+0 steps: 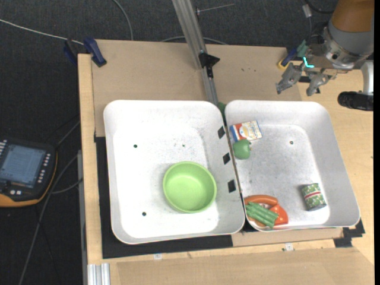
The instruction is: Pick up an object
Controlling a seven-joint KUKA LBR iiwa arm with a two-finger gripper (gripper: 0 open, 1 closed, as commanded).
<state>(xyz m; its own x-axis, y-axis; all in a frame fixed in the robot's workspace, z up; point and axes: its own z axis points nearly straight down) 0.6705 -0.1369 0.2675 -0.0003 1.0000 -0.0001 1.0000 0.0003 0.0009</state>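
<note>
My gripper (pixel 299 85) hangs above the bench just past the far rim of the right bin (pixel 332 135), its fingers spread open with nothing between them. In the right bin lie a small white, red and blue packet (pixel 246 130), a green ball (pixel 241 150) beside it near the left wall, a green patterned can (pixel 313 196) at the near right, and an orange and green toy (pixel 265 212) in the near left corner. The left bin (pixel 127 135) holds a green bowl (pixel 189 186).
A grey metal pole (pixel 193 28) slants down to the gap between the bins. Blue clamps (pixel 94 51) sit at the bench's far left corner. A handheld pendant (pixel 24 170) lies on the floor to the left.
</note>
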